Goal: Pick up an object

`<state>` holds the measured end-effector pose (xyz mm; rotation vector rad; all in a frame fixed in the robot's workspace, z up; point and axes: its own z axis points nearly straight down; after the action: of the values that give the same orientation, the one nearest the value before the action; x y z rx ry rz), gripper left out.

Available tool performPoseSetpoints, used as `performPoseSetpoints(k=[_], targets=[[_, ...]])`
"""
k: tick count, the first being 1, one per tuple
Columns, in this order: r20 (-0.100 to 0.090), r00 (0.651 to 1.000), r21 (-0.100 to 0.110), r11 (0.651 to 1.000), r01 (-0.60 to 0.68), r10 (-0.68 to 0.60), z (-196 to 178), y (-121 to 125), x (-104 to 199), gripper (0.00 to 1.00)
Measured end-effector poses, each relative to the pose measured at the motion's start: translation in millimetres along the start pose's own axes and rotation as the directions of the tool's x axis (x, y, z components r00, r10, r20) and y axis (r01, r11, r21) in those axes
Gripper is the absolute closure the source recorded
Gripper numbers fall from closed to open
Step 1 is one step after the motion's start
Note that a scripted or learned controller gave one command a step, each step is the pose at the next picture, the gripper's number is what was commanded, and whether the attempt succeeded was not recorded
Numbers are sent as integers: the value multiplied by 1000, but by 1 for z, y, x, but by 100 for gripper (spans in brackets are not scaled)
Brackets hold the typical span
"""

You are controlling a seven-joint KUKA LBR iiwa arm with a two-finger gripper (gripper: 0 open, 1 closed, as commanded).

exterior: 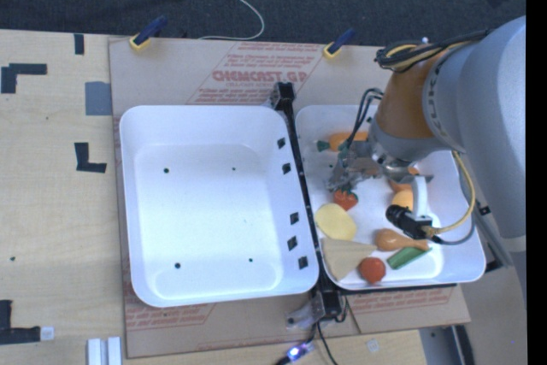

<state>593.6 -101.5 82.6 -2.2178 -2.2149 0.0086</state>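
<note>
The right bin (453, 269) holds several toy foods. My gripper (345, 180) reaches down into this bin near its left side, just above a small red strawberry-like piece (344, 200). A yellow lemon-shaped piece (337, 222) lies below that, with a tan wedge (349, 258), a red tomato (371, 269) and an orange-and-green carrot (402, 242) nearer the front. An orange piece (346, 138) sits behind the gripper. The arm's wrist hides the bin's middle.
The left bin (205, 201) stands beside the right one, with a black divider clip (283, 95) at the back between them. Both rest on a cardboard sheet (256, 73). A cable (244, 4) runs in from the back.
</note>
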Motion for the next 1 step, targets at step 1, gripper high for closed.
performPoseSetpoints(k=[1], targets=[[2,1000,-7,1000,0,0,-1,6,-34,100]])
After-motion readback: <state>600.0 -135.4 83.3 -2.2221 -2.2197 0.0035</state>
